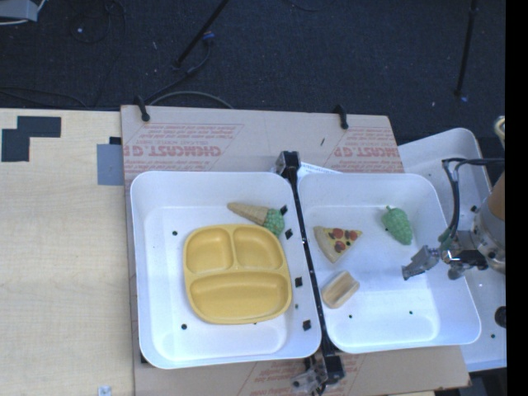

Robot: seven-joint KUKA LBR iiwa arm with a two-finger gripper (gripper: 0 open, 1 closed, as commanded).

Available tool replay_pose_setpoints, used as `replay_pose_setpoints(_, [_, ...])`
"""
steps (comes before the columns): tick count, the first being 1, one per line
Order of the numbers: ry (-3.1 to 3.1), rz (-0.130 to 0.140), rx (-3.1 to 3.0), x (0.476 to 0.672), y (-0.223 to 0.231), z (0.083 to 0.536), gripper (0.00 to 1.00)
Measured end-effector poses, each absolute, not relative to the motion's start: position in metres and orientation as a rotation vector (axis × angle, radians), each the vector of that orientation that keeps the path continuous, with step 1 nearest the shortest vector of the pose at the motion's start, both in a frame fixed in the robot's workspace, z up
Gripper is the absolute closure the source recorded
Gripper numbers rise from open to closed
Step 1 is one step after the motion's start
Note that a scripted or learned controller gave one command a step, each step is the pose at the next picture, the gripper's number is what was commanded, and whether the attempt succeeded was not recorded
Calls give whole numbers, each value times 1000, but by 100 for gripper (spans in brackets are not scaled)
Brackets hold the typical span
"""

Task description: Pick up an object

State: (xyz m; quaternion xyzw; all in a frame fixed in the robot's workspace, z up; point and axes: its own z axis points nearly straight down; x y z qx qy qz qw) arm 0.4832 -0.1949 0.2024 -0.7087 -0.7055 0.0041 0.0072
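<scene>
The gripper hangs low at the right bin's three o'clock edge – fingers spread, nothing between them – likely poised to descend; the green toy lies nearest, at its eleven o'clock

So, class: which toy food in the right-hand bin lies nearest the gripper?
The green toy, alone at the bin's far right; the pizza slice and bread piece lie near the divider, farther from the gripper.
</scene>
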Motion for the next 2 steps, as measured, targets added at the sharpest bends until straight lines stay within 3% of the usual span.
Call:
replay_pose_setpoints(1, [-2218,2,-2219,486,-195,209,0])
replay_pose_setpoints(2, [-2216,4,-2216,484,-193,166,0])
